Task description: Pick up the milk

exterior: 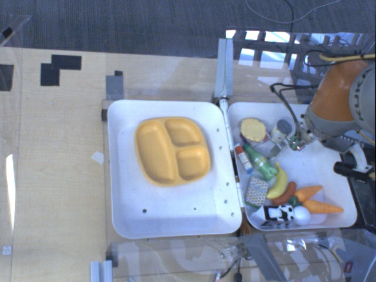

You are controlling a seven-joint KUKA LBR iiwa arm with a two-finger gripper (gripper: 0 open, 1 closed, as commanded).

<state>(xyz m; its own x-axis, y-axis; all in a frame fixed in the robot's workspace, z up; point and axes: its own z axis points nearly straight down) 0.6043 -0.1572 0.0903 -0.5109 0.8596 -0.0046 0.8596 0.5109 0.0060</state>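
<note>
Here, going from your left, you see one yellow tray [173,150] in the left bin [120,216]. The right bin [346,216] holds the milk [278,214] at its near edge beside two carrots [317,198]. The claw [296,141] sits farther back; its opening you cannot tell.

A pale wooden bench [53,175] stands before dark grey carpet [147,10].

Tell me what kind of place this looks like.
Probably a robotics lab test bench: a grey and orange robot arm reaches over two white bins, one full of toy food such as carrots, with loose cable on carpet.
</note>
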